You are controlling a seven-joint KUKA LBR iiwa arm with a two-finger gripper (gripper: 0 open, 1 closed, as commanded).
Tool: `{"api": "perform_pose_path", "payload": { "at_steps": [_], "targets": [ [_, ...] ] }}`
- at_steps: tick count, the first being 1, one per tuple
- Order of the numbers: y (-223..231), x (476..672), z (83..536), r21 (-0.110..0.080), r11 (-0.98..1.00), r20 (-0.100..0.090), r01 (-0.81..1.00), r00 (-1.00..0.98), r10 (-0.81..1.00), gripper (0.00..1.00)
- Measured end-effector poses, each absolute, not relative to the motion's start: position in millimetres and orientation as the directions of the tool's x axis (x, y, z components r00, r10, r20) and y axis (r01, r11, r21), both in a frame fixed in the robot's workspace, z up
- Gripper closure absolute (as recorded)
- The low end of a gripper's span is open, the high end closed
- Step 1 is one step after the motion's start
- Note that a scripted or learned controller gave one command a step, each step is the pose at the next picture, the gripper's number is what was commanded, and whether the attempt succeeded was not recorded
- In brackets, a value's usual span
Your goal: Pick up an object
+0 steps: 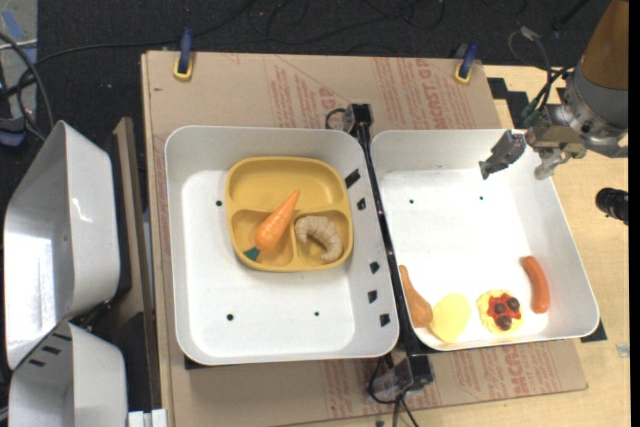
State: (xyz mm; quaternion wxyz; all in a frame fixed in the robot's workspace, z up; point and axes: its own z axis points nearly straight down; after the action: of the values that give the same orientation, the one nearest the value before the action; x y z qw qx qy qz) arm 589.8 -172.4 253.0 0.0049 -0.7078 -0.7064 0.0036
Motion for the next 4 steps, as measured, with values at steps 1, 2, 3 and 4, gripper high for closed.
{"api": "perform_pose_path", "payload": {
  "at_steps": [1, 2, 3, 4],
  "targets": [
    [-172.0, 592.1, 260.2, 0.0, 0.001, -0.001, 1.0, -0.001, 1.0, 0.0],
    [-175.9, 587.5, 215.2, -0.004, -0.002, 0.0, 1.0, 0.002, 1.0, 0.0],
    [-172.7, 589.2, 151.6, -0.005, -0.001, 0.001, 1.0, 0.001, 1.0, 0.0],
    [-171.8, 588.3, 97.8, -0.004, -0.001, 0.001, 1.0, 0.001, 1.0, 0.0]
  ]
}}
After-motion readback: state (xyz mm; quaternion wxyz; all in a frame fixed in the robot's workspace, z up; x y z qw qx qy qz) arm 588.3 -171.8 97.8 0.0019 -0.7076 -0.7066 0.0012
